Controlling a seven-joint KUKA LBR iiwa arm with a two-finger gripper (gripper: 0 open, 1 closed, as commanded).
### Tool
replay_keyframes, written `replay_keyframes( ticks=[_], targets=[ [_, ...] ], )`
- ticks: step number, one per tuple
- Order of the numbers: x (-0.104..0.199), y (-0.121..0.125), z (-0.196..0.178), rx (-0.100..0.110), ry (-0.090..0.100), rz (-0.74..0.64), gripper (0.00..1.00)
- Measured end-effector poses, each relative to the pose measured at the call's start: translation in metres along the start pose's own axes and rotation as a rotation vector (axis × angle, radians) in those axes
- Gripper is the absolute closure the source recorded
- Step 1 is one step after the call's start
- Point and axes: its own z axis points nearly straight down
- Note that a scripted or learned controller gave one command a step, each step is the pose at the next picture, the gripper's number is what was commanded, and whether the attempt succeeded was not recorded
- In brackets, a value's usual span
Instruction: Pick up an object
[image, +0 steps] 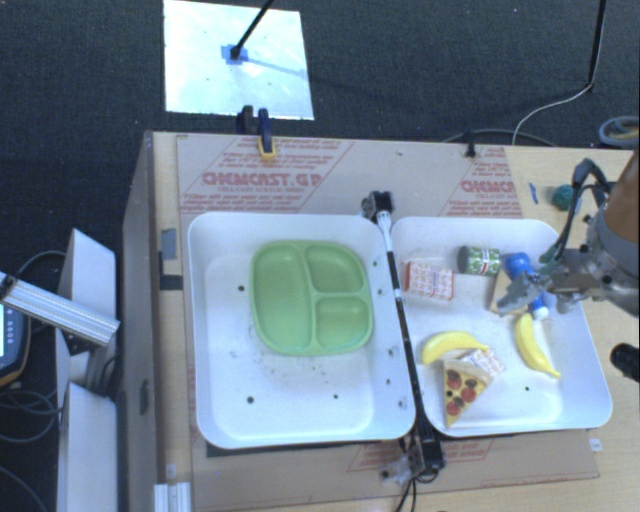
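My gripper (528, 298) reaches in from the right and hangs low over the far right part of the right bin (590, 410). Just below it lies a yellow banana (535, 346). A small blue object (518, 265) sits right beside the gripper, partly hidden by it. A dark green can (480, 261) lies on its side to the left, and a red and white box (428, 280) lies further left. A second banana (455, 347) and a pizza slice toy (461, 388) rest near the bin's front.
The left bin (225, 400) holds a green divided plate (310, 298). A black divider bar (398, 300) runs between the two bins. Cables trail along the bench at the right behind the arm (615, 240).
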Motion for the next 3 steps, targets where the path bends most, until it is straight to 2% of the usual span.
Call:
replay_keyframes(
  ticks=[1, 2, 3],
  targets=[
    [-0.048, 0.039, 0.108, 0.003, 0.001, 0.002, 0.00],
    [-0.090, 0.035, 0.182, 0.004, 0.001, 0.003, 0.00],
    [-0.090, 0.038, 0.169, -0.004, -0.001, 0.000, 1.00]
  ],
)
